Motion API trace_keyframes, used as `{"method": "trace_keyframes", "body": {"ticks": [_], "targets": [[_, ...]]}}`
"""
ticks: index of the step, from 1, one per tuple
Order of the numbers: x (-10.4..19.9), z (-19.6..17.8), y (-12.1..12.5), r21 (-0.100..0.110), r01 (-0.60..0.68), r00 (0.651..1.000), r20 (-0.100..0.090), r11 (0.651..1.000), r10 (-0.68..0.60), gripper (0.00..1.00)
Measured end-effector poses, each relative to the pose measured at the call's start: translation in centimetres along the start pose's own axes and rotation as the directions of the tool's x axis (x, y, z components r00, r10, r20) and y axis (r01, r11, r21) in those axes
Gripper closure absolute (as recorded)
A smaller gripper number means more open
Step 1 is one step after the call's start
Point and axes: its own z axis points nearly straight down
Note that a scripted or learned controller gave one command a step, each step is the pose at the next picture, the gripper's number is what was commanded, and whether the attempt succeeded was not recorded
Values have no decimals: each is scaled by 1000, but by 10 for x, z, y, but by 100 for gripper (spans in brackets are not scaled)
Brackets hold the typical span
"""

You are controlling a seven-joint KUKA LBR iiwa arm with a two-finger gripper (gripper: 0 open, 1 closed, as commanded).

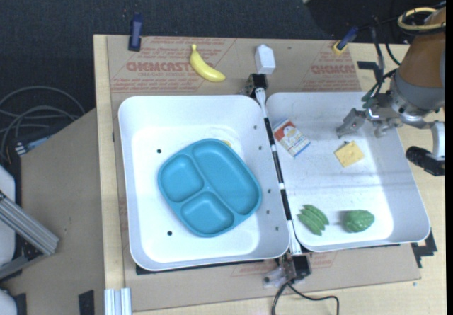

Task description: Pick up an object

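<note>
Yellow block (349,153), a small pale cheese-like wedge, lies flat on the floor of the right bin (396,186), toward its upper middle; it sits turned like a diamond, with one corner pointing up toward the pincer, and has no marked long axis. Left of it, near the bin's left wall, lies a small red-and-white carton (291,138), its long axis slanting from upper left to lower right; there is print on its face but it is too small to read. Along the bin's near side rest two green items: a leafy pod-like piece (313,219) slanting from upper left to lower right, and a rounder green lump (359,220) to its right, apart from it.

The arm (423,69) reaches in from the right, its orange band above a grey wrist, bent down over the right bin's upper right part. The pincer (367,121) hangs just above and to the right of the yellow block; its two prongs are spread apart with nothing between them.

The left bin (141,165) carries a blue three-compartment tray (207,186), tilted diagonally. Behind the bins, on the brown surface (233,59), a yellow banana (204,66) lies curving from upper left to lower right. Red lettering on the surface reads "CHEMCAST", seen twice.
</note>
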Motion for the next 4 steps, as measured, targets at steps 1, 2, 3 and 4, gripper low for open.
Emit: {"method": "trace_keyframes", "body": {"ticks": [1,2,3,4], "targets": [[7,27,-20,-1,0,1000,0,1000,0,0],[6,16,-19,-5,0,1000,2,1000,0,100],[-7,-30,-35,-7,0,1000,4,1000,0,100],[50,-25,-58,-2,1,1000,0,1000,-1,100]]}}
